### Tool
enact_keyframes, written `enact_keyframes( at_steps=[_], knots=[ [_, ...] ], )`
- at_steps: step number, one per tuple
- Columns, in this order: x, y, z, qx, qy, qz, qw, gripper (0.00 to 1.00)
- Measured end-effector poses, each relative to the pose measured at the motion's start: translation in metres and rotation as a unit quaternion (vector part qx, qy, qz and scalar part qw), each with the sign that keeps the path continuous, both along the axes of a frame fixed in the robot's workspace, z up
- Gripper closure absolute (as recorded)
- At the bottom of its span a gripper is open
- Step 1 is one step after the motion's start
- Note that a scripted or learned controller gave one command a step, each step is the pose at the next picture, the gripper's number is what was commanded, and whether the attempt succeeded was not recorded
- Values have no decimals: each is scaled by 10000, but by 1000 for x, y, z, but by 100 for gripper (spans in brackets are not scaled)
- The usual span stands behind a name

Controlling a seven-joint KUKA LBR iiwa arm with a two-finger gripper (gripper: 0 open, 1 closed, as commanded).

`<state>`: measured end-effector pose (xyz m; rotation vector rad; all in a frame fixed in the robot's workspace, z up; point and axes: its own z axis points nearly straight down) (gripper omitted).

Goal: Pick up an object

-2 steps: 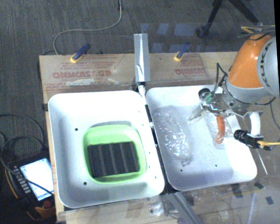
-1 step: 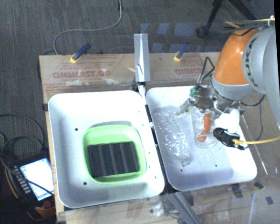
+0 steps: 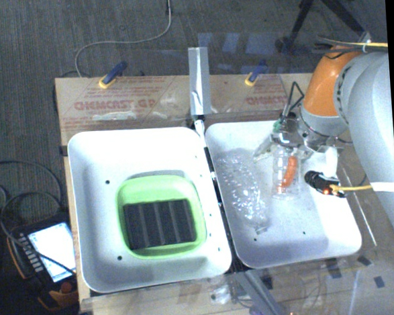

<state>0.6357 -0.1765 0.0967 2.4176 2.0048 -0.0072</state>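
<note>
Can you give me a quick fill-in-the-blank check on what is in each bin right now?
1. The green plastic tray with dark slots lies in the ____ bin of the camera view.
2. The crinkled clear plastic bottle lies in the ____ bin.
3. The end effector hangs over the ____ bin.
4. The band above the arm's wrist is ____.

Missing words: left; right; right; orange

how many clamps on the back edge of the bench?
2. One blue-and-yellow clamp sits behind the left bin; the other clamp sits behind the right bin. The arm may hide more.
</note>
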Motion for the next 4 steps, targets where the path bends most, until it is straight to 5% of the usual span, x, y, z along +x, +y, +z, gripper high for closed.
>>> enact_keyframes(
  at_steps=[1, 2, 3, 4],
  knots=[
    [-1, 0, 8, -9, 18, 5, 10000, 100],
    [32, 17, 83, -1, -4, 758, 9971, 100],
    [32, 17, 91, -15, 11, 760, 9971, 100],
    [32, 23, 14, -9, -9, 380, 9993, 100]
  ],
)
